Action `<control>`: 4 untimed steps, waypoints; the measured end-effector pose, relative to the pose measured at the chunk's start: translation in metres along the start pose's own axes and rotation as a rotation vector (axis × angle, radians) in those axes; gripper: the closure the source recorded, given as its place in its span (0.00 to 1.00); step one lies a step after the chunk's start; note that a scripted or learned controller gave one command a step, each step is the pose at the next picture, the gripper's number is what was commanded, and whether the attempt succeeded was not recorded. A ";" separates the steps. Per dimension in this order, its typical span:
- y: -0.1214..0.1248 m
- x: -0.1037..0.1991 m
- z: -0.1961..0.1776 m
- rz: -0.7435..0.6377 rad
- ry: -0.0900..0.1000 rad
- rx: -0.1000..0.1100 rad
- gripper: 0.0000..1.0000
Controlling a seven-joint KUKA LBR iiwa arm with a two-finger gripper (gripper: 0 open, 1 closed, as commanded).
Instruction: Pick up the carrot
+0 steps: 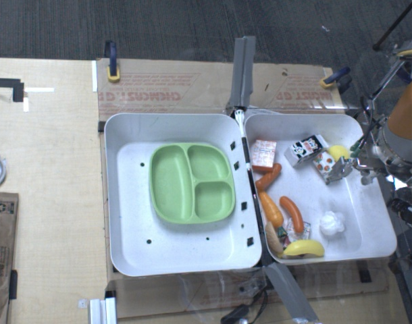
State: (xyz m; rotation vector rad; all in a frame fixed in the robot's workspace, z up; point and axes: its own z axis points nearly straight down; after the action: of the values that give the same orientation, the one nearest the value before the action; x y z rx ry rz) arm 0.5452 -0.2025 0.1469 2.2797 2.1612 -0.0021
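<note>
Claw (339,171) at right side of right bin (368,248), low over the bin floor, beside a small printed box (324,164) and yellow ball (338,152). Finger state: can't tell, too small and blurred. Nothing visibly held.

Step, as I judge it: approach phase, no grasp yet. Next move needs travel toward the bin's left wall, then descent w/ fingers set across the carrot's width.

Carrot (271,208): orange, tapered, lying flat and slanted along the left wall, betw. two sausages (293,214); banana (303,249) just below. Crowded, so neighbours may get nudged.
</note>
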 end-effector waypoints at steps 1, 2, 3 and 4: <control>0.006 0.042 -0.040 -0.092 0.000 0.000 0.00; -0.002 0.030 -0.002 -0.332 0.002 0.001 0.00; -0.049 0.062 0.055 -0.399 0.001 -0.003 0.00; -0.049 0.061 0.046 -0.395 0.001 -0.003 1.00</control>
State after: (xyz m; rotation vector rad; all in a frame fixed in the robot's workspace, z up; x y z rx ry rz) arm 0.4994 -0.1389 0.1009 1.8100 2.5656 0.0017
